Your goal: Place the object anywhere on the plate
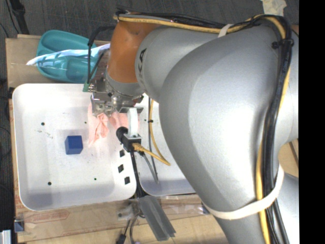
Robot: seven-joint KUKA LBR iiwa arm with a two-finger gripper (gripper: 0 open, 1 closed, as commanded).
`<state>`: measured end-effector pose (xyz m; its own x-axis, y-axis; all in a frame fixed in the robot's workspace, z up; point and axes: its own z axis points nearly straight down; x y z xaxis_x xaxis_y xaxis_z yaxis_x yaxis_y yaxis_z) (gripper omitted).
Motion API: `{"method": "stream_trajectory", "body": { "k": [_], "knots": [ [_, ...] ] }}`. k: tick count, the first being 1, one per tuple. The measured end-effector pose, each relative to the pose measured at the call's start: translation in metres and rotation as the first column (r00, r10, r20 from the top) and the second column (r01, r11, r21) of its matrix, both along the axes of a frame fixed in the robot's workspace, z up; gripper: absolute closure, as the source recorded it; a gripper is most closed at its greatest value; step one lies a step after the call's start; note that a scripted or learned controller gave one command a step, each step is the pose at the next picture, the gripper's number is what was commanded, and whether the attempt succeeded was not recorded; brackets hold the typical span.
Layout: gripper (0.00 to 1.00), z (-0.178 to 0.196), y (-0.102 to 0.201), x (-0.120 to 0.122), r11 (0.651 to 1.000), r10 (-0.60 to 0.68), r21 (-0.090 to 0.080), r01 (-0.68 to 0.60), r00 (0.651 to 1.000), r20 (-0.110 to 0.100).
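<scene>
Blue cube (73,144), loose on the left bin (30,105) floor, left of pink object (99,127). Hand (107,104) above pink object; grip state cannot be told. Advice: centre over the cube before descending.

A wooden bench (10,50) of pale plywood, seen from above at a slant, carries two shallow white bins side by side. The left bin (30,187) sits on its near half, its floor dotted with small dark holes; the right bin (167,187) touches it along one edge (most of it is hidden). Beyond the bench lies a dark grey carpeted floor (61,4), with a black cable trailing across its upper left corner. A teal plastic scoop-shaped container (61,47) rests at the back of the bench, a crumpled white-and-blue bag (61,60) lying across it. Light is even and soft.
</scene>
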<state>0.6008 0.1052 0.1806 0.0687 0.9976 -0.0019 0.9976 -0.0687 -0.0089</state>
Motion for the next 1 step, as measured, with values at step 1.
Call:
{"method": "stream_trajectory", "body": {
  "k": [1],
  "knots": [
    [1.0, 0.0241, 0.0529, -0.0303, 0.999, 0.042, 0.0, -0.042, 0.999, -0.002]
  ]
}}
